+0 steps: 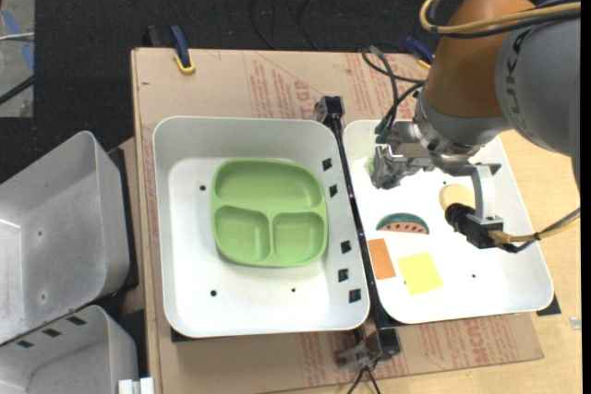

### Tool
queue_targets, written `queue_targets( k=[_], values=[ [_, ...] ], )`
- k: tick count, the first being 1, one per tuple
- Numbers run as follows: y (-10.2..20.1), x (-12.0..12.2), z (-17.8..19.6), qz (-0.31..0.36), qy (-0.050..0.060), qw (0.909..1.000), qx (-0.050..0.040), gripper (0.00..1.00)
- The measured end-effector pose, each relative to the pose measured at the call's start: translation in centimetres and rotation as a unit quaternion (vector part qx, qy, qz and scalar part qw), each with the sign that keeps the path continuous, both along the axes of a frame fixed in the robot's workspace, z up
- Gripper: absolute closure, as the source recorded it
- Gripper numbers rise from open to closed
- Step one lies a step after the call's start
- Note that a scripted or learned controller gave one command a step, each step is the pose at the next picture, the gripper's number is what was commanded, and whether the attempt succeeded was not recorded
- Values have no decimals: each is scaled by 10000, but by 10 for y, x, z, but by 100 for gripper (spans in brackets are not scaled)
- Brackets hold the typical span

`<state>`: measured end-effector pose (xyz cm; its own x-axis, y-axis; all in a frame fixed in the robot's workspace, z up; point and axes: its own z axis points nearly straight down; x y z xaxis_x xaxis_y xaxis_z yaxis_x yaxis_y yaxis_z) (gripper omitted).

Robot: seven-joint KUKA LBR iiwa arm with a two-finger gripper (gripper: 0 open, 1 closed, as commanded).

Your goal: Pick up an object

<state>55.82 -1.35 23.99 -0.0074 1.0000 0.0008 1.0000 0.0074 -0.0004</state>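
green divided plate (270, 213) (left bin (185, 161))

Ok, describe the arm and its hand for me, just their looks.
The arm is grey with a rounded orange band above the wrist. A yellowish cable loops over the band, and black cables trail toward the wrist. The hand is a grey and black metal block.

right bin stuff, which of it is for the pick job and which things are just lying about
For the job:
gripper
watermelon-slice toy
orange rectangular block
yellow square block

Lying about:
green three-compartment plastic tray in the left white bin
blue-and-yellow clamp
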Motion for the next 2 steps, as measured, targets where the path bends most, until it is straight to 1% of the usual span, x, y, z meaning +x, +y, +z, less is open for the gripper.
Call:
queue_targets(
  k=[2],
  values=[
    [110, 50, -16, 3, -17, 10000, 4, 100]
  ],
)
